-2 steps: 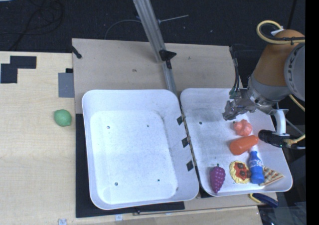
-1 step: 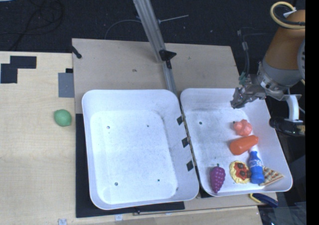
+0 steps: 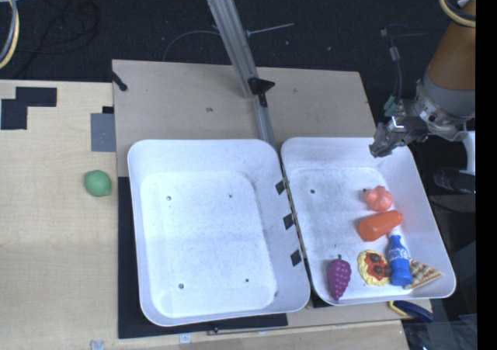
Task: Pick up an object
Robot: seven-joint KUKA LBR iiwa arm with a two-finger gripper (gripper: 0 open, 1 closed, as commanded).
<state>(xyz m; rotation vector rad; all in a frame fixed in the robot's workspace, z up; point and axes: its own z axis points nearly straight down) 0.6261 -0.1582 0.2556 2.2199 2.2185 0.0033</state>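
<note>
**Gripper parked at the bin's far corner, toys toward the near end**

While I watched from the overhead view, the dark two-finger gripper (image 3: 386, 141) hung over the far right corner of the right-hand shallow white bin (image 3: 326, 162), holding nothing; its opening I could not tell. The nearest target, a small pink lumpy toy (image 3: 378, 198), lay nearer the camera, with the orange carrot-shaped toy (image 3: 379, 224) just beyond, its long axis slanting.

Right bin (image 3: 326, 156), near-right part: pink lump (image 3: 378, 198), orange carrot (image 3: 378, 225), blue bottle (image 3: 398, 258), yellow toy (image 3: 373, 268), purple grapes (image 3: 338, 277), pizza slice (image 3: 424, 272).
</note>
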